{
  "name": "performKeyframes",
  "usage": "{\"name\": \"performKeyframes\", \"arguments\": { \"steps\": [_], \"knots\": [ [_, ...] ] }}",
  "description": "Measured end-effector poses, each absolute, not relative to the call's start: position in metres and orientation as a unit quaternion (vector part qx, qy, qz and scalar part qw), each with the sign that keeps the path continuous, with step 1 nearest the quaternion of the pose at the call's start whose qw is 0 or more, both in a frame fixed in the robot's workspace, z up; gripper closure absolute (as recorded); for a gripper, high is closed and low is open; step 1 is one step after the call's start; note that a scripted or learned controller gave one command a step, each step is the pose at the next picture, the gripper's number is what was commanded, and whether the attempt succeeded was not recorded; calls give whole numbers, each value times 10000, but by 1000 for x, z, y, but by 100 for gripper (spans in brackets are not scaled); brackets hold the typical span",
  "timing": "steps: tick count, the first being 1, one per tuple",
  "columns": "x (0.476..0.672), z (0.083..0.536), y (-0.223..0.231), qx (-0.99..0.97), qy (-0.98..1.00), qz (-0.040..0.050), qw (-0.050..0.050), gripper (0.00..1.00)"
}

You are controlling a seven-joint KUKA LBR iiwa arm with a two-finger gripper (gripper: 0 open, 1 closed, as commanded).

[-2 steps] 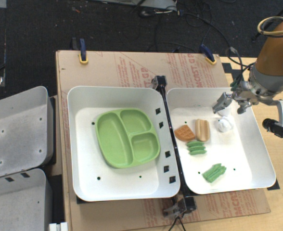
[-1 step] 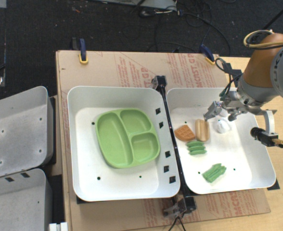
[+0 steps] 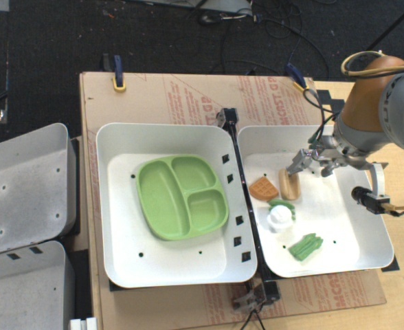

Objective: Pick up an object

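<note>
The right bin [image 3: 367, 236] holds several small things. An orange-brown wedge [image 3: 262, 188] lies beside a tan oblong piece [image 3: 289, 184] near the bin's left wall. Below them sits a white round object on a green base [image 3: 280, 216], and a green ridged piece [image 3: 305, 246] lies toward the front. My gripper [image 3: 312, 166] hangs over the back of the right bin, just above and to the right of the tan piece. Its fingers stand apart with nothing between them.
A green divided plate [image 3: 183, 196] lies in the left bin [image 3: 119, 253]. A black divider [image 3: 242, 205] runs between the bins. Cables [image 3: 380, 201] trail from the arm over the right bin's edge. White trays [image 3: 23, 184] stand off the bench at left.
</note>
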State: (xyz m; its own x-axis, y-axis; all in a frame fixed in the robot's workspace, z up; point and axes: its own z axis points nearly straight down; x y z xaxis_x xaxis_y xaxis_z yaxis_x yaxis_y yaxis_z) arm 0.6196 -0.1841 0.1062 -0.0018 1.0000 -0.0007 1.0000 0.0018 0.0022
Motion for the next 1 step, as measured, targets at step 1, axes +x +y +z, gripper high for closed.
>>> {"name": "performKeyframes", "arguments": {
  "steps": [1],
  "knots": [
    [620,116,-184,7061,7081,6,20,100]
  ]
}}
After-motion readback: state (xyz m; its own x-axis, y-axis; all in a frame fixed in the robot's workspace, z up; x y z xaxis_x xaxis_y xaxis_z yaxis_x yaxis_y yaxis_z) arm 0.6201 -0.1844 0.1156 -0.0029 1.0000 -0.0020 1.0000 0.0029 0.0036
